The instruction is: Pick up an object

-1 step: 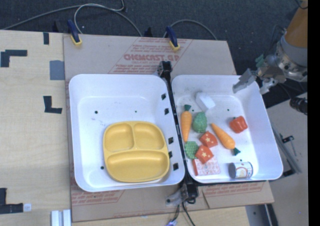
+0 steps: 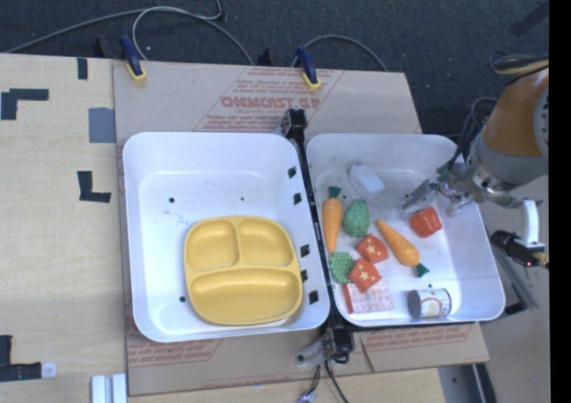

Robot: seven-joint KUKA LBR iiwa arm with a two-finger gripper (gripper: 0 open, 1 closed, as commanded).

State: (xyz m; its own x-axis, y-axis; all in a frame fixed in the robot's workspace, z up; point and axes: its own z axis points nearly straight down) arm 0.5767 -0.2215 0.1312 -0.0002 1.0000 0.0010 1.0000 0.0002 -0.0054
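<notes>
The right bin [image 2: 464, 156] holds several toy foods: a red pepper-like piece [image 2: 426, 221], two orange carrots [image 2: 331, 223] [image 2: 398, 243], a green vegetable [image 2: 356, 217], red strawberry-like pieces [image 2: 370, 250], a pale block [image 2: 365, 180] and a small can [image 2: 430, 304]. My gripper [image 2: 437, 200] hangs over the right side of this bin, just above the red piece. Its fingers are spread open, and nothing is visibly clamped between them.
The left bin [image 2: 152, 160] carries a yellow divided plate [image 2: 243, 269]. The divider between the bins [image 2: 308, 205] runs down the middle. A flat printed card [image 2: 368, 299] lies near the right bin's front wall. Blue clamps [image 2: 134, 60] and cables sit at the back.
</notes>
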